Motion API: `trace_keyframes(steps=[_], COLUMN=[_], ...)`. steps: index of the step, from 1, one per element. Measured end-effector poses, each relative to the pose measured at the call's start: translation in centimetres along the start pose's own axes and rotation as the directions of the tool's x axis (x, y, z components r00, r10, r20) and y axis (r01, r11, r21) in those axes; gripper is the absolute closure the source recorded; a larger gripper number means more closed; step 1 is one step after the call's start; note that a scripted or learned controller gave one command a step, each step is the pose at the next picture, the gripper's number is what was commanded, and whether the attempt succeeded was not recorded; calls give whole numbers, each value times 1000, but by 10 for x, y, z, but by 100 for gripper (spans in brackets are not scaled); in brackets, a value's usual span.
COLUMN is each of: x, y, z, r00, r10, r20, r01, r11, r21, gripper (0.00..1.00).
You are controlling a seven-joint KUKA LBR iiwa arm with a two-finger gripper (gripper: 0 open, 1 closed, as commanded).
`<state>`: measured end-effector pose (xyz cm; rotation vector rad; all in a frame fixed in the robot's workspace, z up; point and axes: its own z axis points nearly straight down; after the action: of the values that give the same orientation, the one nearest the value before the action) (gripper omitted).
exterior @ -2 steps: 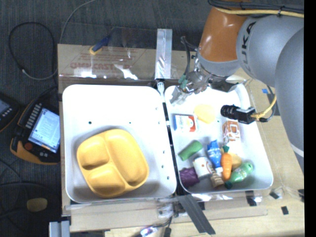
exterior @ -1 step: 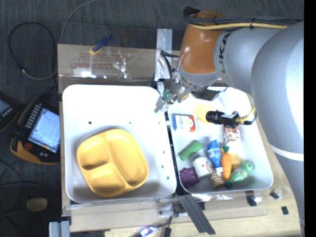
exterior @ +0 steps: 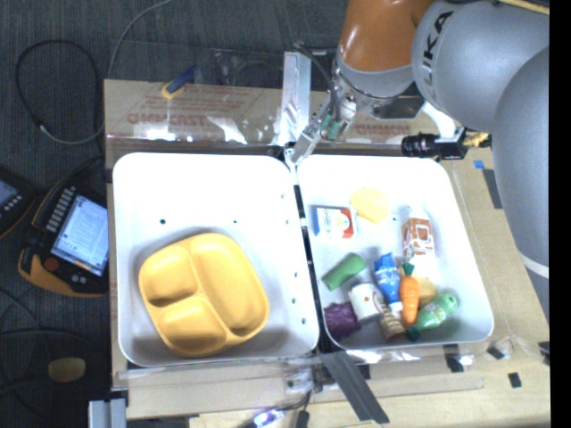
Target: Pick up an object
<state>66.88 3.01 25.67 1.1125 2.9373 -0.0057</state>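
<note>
My gripper [exterior: 302, 146] hangs over the back rim where the two white bins meet, above the top of the divider, with nothing seen in it. The right bin [exterior: 464, 239] holds several small items: a white and red carton [exterior: 335, 221], a pale yellow piece [exterior: 370, 205], a red and white packet [exterior: 417, 237], a green cylinder [exterior: 343, 270], a blue bottle [exterior: 386, 275], an orange carrot [exterior: 409, 297], a green bottle [exterior: 435, 315], a white can [exterior: 364, 300] and a purple item [exterior: 339, 316]. All of them lie well in front of the gripper.
A yellow divided tray [exterior: 201, 292] lies in the front of the left bin [exterior: 143, 185]. The grey arm with its orange band [exterior: 384, 16] crosses the upper right. A handheld pendant [exterior: 76, 234] lies on the floor at the left.
</note>
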Motion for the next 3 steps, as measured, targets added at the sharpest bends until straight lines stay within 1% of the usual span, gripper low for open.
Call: trace_keyframes(steps=[1, 2, 3], x=[21, 27, 17], y=[5, 15, -44], z=[22, 44, 22], r00=[977, 991, 999], r10=[-214, 137, -37], r20=[-2, -5, -2], r01=[214, -137, 37], r11=[977, 991, 999], r21=[-1, 0, 0], gripper=[100, 100, 100])
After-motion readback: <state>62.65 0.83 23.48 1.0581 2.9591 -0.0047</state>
